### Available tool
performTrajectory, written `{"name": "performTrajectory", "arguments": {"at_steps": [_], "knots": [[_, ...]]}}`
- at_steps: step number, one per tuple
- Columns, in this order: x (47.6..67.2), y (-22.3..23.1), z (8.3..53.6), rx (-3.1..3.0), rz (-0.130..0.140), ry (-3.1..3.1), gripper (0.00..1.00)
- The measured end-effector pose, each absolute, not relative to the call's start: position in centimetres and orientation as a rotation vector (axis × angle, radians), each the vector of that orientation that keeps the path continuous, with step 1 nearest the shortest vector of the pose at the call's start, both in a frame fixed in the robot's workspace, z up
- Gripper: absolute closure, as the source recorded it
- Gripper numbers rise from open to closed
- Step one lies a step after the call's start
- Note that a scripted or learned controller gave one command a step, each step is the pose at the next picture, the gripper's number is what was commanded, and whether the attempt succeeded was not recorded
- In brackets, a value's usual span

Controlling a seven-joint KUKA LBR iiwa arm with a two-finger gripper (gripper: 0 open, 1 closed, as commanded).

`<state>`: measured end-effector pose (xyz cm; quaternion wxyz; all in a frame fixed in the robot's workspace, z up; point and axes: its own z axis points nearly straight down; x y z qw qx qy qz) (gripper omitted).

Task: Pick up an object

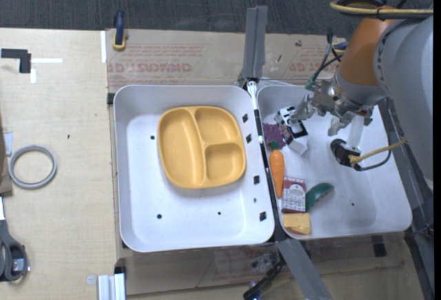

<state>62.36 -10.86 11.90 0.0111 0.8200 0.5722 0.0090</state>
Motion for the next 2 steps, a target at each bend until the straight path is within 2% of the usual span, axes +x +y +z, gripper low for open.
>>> {"name": "performTrajectory", "arguments": {"at_steps": [1,2], "knots": [[56.9,-10.6,10.6,2.817,0.047,1.353,0.0],[57.7,-9.5,10.5,2.941,0.034,1.075,0.0]]}}
